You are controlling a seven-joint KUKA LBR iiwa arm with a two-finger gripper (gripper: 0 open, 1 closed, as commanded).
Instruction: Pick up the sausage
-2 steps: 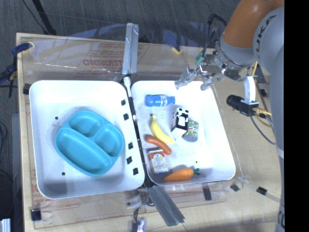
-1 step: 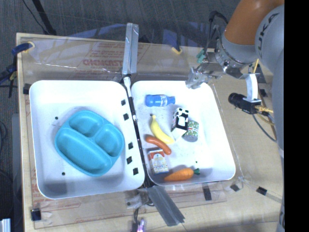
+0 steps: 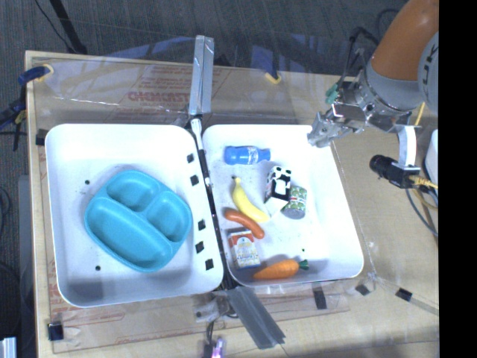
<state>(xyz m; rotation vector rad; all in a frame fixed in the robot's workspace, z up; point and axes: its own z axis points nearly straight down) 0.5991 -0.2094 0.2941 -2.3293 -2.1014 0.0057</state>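
Orange-red sausage was recorded in the right bin, touching the banana. Gripper was noted above the bin's far right corner; finger state could not be told.

- A pale wooden table fills most of the view.
- A clear plastic sheet with red lettering lies on it.
- Dark grey carpet floor runs behind.
- Black cables trail at the right.
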